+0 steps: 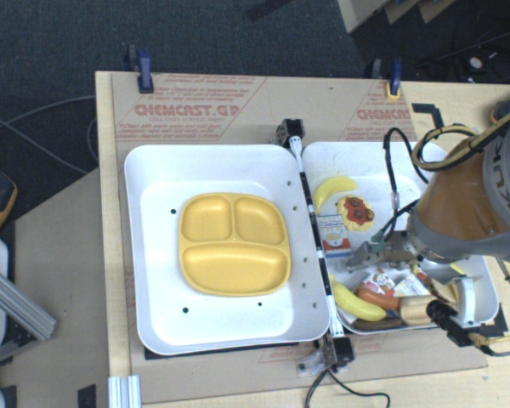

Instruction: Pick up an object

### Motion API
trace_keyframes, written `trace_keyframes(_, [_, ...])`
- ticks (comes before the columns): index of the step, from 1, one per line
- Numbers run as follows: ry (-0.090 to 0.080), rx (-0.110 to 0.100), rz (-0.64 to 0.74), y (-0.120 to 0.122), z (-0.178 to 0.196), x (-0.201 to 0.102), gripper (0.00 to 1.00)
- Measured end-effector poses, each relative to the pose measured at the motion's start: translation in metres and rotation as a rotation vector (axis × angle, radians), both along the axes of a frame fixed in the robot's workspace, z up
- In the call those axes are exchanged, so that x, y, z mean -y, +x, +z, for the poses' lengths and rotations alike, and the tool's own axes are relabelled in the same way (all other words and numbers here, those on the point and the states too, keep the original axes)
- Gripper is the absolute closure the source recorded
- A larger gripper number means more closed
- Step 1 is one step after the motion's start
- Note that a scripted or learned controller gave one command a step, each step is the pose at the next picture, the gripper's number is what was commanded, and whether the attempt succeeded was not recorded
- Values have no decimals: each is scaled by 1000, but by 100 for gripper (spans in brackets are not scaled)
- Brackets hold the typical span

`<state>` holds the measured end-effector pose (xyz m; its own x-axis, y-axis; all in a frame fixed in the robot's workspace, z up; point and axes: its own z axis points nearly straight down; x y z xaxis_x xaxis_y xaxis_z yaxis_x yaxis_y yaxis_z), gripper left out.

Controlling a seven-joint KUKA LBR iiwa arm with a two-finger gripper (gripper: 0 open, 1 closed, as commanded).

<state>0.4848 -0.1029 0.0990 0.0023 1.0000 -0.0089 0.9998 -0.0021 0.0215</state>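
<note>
The right bin (370, 155) holds several small things: a yellow banana (332, 189) at the back, a red and yellow round toy (358, 212), a small white and red carton (334, 234), a second banana (358, 303) at the front, a red and white item (379, 290) and a tan cylinder (415, 309). My gripper (382, 257) reaches down into this bin from the right, just above the red and white item and behind the front banana. The grey wrist and orange band (455, 202) cover the bin's right part.
The left bin (149, 228) holds a yellow three-compartment tray (234, 243) at its middle. Black cables (404, 155) loop over the back of the right bin. Blue clamps (142, 68) grip the bench's far edge.
</note>
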Motion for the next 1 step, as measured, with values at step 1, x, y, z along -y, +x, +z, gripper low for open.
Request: trace_keyframes(1, [7,-17,6,68,-15,-9,0])
